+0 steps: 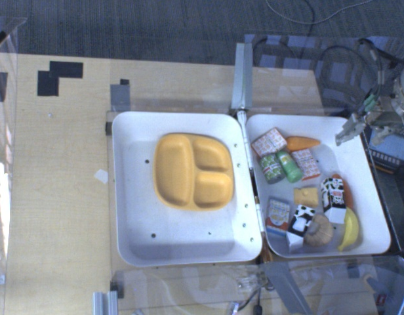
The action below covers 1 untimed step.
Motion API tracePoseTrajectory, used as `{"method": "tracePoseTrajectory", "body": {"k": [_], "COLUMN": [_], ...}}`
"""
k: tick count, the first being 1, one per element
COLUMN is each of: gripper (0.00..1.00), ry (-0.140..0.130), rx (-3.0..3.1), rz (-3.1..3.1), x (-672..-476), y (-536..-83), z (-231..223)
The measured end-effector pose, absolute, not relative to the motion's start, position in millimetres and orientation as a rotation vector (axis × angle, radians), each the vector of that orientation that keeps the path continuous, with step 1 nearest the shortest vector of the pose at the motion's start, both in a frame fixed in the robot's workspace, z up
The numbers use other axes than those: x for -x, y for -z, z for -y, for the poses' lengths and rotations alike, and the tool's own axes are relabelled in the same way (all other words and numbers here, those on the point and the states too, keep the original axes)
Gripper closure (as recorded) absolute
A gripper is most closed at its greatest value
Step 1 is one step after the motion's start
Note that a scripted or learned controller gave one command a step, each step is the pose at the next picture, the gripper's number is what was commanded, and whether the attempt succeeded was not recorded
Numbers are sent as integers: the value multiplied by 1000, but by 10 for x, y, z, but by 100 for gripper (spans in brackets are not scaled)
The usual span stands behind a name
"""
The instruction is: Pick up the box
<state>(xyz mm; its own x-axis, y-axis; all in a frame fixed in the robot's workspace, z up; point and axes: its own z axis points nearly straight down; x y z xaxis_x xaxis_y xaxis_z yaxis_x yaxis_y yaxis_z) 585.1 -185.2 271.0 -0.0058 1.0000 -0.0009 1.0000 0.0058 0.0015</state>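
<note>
Your gripper [351,128] hangs at the right bin [376,195] rim, its opening impossible to judge, and the box [269,140] sits crowded against the green bottle [290,166], so expect a nudge or wrong pick.

Grey arm with two-finger gripper [351,128] cut off at right edge; finger gap too small to tell. Box labels illegible.
</note>
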Motion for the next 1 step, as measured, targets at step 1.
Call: {"method": "tracePoseTrajectory", "body": {"k": [1], "gripper": [0], "ry": [-26], "rx": [-2315], "rz": [-2084], "x": [-5563], "y": [-1192], "z": [1442]}}
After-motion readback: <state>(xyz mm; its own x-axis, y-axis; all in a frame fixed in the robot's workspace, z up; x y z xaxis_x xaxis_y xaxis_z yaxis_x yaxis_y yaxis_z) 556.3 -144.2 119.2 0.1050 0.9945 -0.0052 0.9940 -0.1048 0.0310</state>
